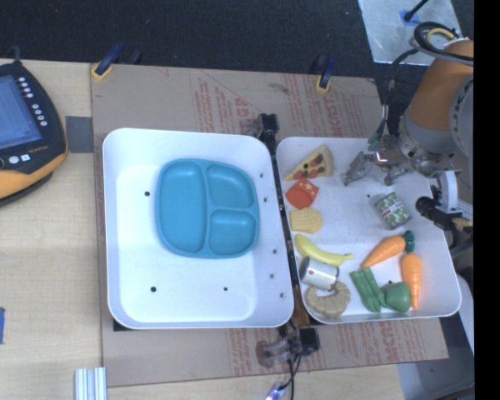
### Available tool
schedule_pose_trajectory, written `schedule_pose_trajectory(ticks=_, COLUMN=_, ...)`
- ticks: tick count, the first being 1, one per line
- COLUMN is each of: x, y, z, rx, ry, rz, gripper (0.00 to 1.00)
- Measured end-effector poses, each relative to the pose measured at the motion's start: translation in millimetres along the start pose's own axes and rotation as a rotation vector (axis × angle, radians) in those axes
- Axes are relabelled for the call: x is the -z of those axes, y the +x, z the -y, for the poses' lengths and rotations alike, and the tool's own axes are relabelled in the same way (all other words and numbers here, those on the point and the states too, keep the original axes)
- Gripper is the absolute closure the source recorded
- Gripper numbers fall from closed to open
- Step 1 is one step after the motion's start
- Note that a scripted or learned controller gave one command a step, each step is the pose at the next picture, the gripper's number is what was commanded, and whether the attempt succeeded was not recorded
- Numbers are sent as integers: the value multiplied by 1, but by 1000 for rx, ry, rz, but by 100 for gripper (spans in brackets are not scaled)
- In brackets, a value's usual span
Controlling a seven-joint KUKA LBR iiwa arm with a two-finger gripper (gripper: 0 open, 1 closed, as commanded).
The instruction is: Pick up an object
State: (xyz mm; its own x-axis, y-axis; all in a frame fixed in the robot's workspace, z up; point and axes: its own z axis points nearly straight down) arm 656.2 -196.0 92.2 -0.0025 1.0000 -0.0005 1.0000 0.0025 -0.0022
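Note:
My gripper [376, 170] hangs over the back of the right bin [447, 305], its fingers spread open with nothing between them. Just in front and to the right of it lies a small green patterned can [392, 209]. A pizza slice [310, 165] lies to its left, with a red piece [302, 193] and a tan cracker [306, 221] in front of that. A banana [321, 252], a silver can [319, 275], a round biscuit [327, 300], green beans [367, 290], a green pepper [397, 297] and two carrots [385, 251] fill the bin's front.
The left bin [125, 298] holds a blue divided plate [207, 208]. An orange-rimmed control tablet [17, 132] rests on the bench at far left. Clamps [322, 73] grip the cardboard's back edge. The grey and orange arm [437, 98] rises at the right.

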Motion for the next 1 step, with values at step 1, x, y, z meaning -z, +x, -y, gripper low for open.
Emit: schedule_pose_trajectory(ticks=1, x=1, y=68, z=18, rx=0, ry=-3, rz=7, gripper=0)
